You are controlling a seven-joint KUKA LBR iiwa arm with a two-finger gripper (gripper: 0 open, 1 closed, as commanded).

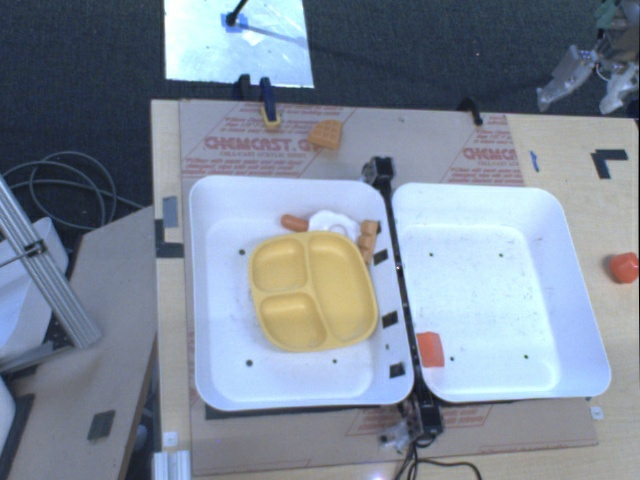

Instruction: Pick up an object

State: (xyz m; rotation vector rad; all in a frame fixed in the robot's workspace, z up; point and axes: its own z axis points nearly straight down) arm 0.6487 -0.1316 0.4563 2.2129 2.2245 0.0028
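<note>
Nearest the camera, a small orange-red block lies in the right bin, close against its left wall and front corner, well apart from the gripper and far down-view and to the left of it. Left of the block, across the seam where the 2 bins meet, the left bin holds a yellow plate with 3 compartments, flat and slightly turned, still further left of the gripper. Just beyond the plate's far edge are 3 small things: an orange sausage-shaped piece, a white piece partly tucked behind the plate's rim, and a tan piece near the bin's right wall. On the desk, outside the right bin and almost straight below the gripper in the view, sits a red-orange object. Further back, a tan waffle-like piece rests on the desk beyond the left bin, with a yellow and blue clamp at the desk's far edge beside it. The gripper hangs over the dark floor past the desk's far right corner, blurred, touching none of these; whether its jaws are spread or pressed together I cannot tell.
</note>
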